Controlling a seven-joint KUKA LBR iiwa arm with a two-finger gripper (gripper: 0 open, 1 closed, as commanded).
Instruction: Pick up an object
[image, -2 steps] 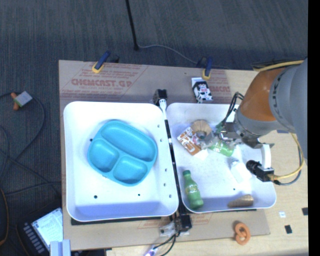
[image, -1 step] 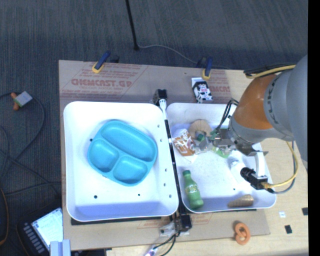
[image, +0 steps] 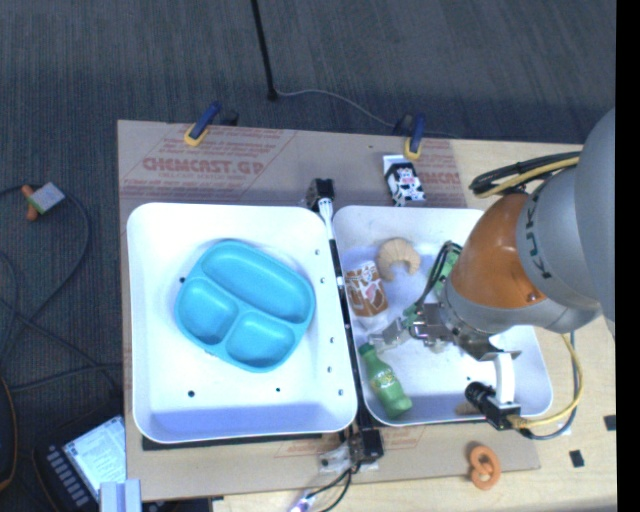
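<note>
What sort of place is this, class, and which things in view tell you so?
Probably a robotics lab test bench: a robot arm reaches over two white bins, the board beneath is held by clamps, and loose cables trail across the carpet.

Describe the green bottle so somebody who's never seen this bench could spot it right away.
Find the right-hand white bin, the one the grey and orange arm hangs over. Along its left wall, toward the near corner, lies the green bottle on its side. It is the only green, elongated thing there; the brown-labelled packet and tan curved pastry sit farther back.
</note>
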